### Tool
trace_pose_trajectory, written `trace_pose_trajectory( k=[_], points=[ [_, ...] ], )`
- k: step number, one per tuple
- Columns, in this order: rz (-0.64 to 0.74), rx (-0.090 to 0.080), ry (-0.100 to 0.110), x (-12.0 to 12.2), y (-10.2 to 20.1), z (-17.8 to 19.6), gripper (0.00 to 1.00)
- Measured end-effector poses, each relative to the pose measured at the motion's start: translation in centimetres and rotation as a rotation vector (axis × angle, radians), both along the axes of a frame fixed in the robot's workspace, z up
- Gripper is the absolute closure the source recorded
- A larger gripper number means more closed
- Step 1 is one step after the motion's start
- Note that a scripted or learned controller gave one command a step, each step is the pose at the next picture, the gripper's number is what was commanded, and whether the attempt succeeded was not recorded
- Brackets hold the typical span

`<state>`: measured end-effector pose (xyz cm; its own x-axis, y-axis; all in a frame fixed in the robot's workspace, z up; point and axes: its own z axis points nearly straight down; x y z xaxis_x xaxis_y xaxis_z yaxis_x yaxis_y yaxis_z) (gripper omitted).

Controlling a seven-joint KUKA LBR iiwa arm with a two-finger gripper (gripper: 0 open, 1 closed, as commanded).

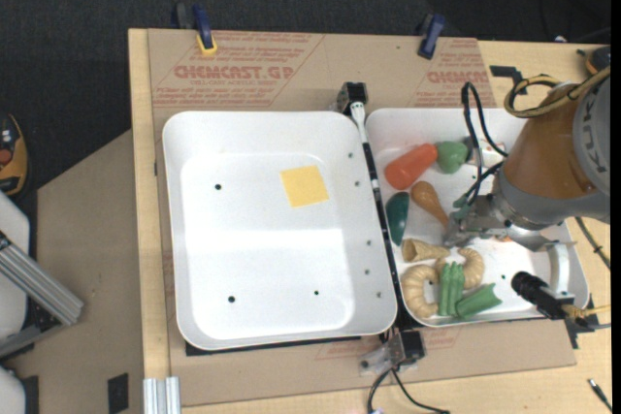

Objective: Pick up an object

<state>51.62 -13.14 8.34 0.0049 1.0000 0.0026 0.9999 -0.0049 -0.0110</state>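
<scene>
Viewpoint: one fixed camera above the bench (291, 63), looking down at a slant.
Facing: toward the far edge of the bench, where two clamps sit (the far edge lies at the top of the picture).
Distance: moderately far; both the left bin (194, 208) and the right bin (572, 291) fit whole, with dark floor beyond.
Framing: bench board nearly fills the width, bins near the middle.
Arm entry: the arm (558, 160) reaches in from the right edge, over the right bin.
Shared coverage: single view, so no overlap to compare.
</scene>
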Motion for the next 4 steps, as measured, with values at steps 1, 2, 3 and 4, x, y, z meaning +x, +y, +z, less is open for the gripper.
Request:
trace_pose_trajectory(
  k=[1,2,3,4],
  points=[
    [0.004,-0.002,-0.01,0.5,0.1,0.1,0.0],
    [0.009,-0.005,-0.018,7.9,0.4,0.2,0.0],
    [0.004,-0.001,0.006,13.2,2.6,-0.1,0.0],
    [0.004,-0.004,-0.001,13.1,2.5,1.0,1.0]
  ],
)
